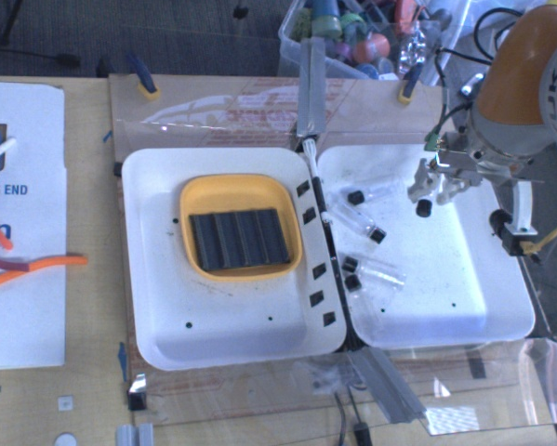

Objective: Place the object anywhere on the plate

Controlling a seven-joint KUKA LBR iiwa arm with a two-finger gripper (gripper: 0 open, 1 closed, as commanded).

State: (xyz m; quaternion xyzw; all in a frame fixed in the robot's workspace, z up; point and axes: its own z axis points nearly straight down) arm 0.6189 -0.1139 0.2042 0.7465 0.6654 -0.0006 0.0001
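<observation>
A yellow plate (196, 200) lies in the left bin (157, 314). A dark grey ribbed block (239, 240) rests flat on the plate and covers most of its floor. My gripper (427, 191) hangs over the upper right part of the right bin (464, 295), far from the plate. Below and left of it, several clear tubes with black caps (364, 226) lie on the right bin's floor. I see nothing held at the gripper's tip.
A clear tub of colourful toys (371, 17) stands behind the bins. A white sheet with an orange tool (36, 266) lies to the left of the bench. A metal divider (317, 221) with black clips separates the two bins.
</observation>
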